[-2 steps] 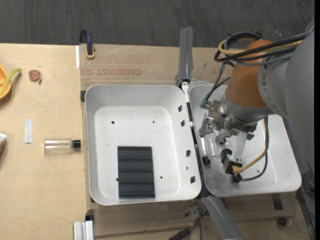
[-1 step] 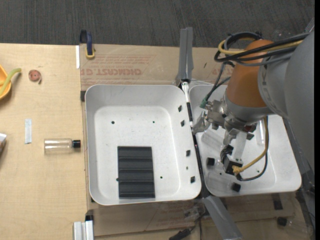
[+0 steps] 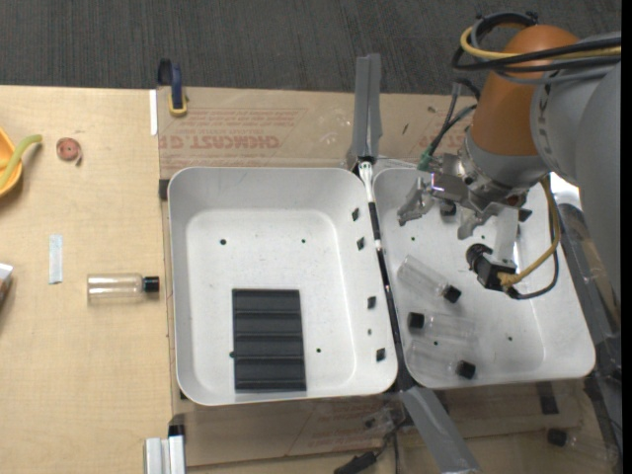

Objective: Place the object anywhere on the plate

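- Nearest us, a grey metal strut (image 3: 437,434) juts out below the seam where the two bins meet.
- Next we see the plate (image 3: 267,340), a black ribbed rectangle lying flat in the near half of the left bin (image 3: 188,265), with nothing on it.
- We count three clear vials with black caps in the right bin (image 3: 563,349): the far vial (image 3: 427,277), the middle vial (image 3: 446,330) and the near vial (image 3: 462,368), close together but apart. Their see-through bodies are hard to make out against the white floor.
- Over the far part of that bin hangs the gripper (image 3: 437,221); its fingers look spread wide with nothing between them, well clear of the vials.
- A black and yellow cable (image 3: 506,273) loops down beside the gripper, just right of the far vial.
- The bins' shared walls, dotted with black clips, stand between vials and plate.
- On the wooden bench (image 3: 89,363) to the left lie a clear bottle (image 3: 118,285) with a black cap, a pale strip (image 3: 55,260) and a small reddish disc (image 3: 67,148).
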Action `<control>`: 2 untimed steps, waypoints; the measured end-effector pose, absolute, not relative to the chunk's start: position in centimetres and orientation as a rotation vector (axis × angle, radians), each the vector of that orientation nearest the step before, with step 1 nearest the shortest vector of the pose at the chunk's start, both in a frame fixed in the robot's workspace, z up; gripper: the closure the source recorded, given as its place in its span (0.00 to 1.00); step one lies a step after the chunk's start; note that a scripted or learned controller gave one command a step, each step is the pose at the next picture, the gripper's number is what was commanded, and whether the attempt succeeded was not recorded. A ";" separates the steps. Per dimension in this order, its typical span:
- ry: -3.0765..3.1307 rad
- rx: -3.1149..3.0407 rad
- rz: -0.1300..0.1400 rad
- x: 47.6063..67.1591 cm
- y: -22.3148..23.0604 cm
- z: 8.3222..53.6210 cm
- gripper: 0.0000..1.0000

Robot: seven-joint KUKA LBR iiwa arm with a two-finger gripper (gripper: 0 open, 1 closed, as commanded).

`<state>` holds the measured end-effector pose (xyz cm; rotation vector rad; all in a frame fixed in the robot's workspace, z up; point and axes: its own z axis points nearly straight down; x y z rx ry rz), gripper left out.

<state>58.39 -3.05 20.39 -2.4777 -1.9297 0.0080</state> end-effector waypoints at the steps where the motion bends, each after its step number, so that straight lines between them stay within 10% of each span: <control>1: -1.742 -2.615 0.006 65.8 -7.9 19.1 0.00; 2: -1.667 -2.663 0.005 65.9 -17.3 32.0 0.00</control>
